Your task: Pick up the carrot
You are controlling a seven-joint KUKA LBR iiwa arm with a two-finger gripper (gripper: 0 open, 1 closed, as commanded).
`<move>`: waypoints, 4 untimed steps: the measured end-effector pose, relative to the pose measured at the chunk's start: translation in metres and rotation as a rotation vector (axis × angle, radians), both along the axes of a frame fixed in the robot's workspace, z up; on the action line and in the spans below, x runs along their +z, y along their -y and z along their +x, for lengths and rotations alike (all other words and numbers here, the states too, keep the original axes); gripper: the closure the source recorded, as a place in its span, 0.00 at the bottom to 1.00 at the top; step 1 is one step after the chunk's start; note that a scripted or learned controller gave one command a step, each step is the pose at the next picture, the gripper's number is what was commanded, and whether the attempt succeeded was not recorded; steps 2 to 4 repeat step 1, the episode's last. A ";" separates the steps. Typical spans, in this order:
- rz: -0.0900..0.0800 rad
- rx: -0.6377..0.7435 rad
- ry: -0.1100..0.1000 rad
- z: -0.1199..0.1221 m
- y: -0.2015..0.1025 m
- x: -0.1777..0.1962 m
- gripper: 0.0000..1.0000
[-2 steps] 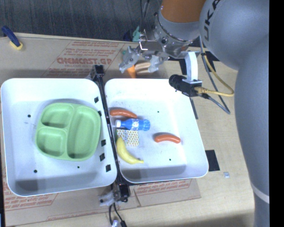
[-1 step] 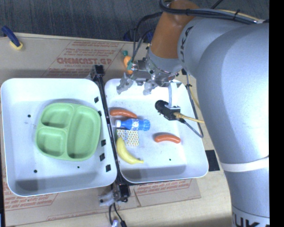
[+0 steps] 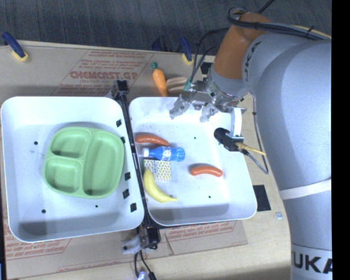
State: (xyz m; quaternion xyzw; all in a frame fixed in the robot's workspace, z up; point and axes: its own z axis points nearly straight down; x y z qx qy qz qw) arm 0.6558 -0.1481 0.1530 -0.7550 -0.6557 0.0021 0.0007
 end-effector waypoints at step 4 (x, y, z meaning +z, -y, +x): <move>0.001 -0.191 0.001 0.001 0.038 0.028 0.00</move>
